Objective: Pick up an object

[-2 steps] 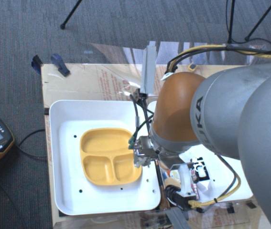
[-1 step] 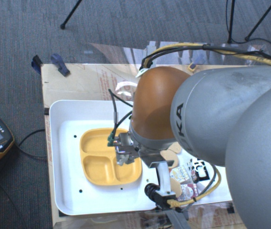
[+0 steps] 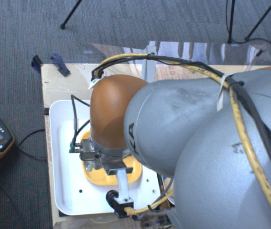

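One yellow object (image 3: 94, 175) lies directly beneath my pincer (image 3: 107, 168) in the white bin (image 3: 61, 175); I judge I'm mid-descent, grip state I cannot tell, closing next.

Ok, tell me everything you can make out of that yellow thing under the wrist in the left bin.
The yellow object lies flat on the floor of the left white bin, toward its near end. It looks smooth, matte and rounded at the edges, orange-yellow, possibly plastic. The arm's wrist and gripper hang directly above and hide most of it, so its full shape can't be told. Whether the gripper touches it can't be told.
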You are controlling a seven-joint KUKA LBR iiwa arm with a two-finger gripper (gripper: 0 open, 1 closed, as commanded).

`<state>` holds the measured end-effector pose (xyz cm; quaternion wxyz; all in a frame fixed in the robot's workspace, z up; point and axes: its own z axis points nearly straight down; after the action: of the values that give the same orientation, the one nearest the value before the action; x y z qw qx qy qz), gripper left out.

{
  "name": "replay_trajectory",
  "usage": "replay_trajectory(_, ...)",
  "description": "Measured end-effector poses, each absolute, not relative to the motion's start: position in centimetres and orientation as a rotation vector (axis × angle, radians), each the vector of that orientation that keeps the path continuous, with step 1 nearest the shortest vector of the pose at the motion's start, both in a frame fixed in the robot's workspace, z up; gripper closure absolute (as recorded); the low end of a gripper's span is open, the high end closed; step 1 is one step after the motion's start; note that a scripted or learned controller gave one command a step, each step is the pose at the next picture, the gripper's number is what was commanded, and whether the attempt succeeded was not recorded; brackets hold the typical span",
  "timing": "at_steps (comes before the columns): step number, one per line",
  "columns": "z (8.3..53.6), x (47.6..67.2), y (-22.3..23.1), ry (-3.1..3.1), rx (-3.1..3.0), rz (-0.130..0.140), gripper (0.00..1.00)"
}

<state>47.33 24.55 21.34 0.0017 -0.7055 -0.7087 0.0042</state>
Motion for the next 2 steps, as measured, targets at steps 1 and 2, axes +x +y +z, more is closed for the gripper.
replay_trajectory(1,10.62,53.60,25.09,-2.229,-2.215,-0.031,1.00)
replay_trajectory(2,9.67,53.10,24.47,-2.223,-2.216,0.007,0.00)
